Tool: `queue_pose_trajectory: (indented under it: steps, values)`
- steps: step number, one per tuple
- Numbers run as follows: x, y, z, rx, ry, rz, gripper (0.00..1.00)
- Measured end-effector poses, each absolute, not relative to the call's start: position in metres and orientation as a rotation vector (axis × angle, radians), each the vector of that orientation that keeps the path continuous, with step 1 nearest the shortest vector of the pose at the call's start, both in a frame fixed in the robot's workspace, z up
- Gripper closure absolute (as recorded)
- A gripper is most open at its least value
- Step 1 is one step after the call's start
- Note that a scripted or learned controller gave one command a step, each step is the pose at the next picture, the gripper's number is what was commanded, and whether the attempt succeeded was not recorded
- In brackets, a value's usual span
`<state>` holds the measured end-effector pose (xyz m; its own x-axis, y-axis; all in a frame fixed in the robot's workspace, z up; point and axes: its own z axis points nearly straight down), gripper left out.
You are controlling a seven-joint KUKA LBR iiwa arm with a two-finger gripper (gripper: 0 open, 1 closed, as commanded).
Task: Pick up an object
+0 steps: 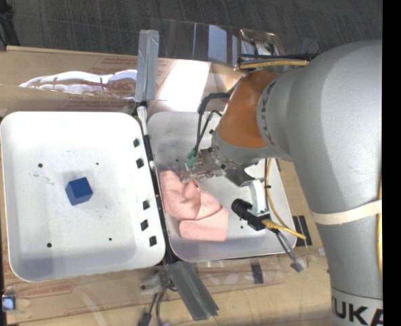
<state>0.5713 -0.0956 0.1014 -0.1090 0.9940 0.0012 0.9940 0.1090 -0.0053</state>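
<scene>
The arm enters from the right and extends over the right bin; its orange band sits above the bin's far half. The gripper is positioned low inside the right bin, at the upper edge of the pink cloth; whether it is open or closed cannot be told from this view, and contact with the cloth cannot be confirmed. The pink cloth lies crumpled on the floor of the right bin, near the wall shared with the left bin and reaching toward the near wall. A blue cube rests on the floor of the left bin, left of centre; it is well apart from the gripper.
</scene>
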Motion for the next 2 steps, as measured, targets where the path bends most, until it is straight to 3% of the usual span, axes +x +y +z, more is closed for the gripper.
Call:
queue_pose_trajectory:
  steps: [1,2]
  values:
    - [0.599,-0.095,0.265,-2.039,-2.389,0.002,1.00]
    - [0.544,-0.033,0.216,-2.251,-2.183,0.007,1.00]
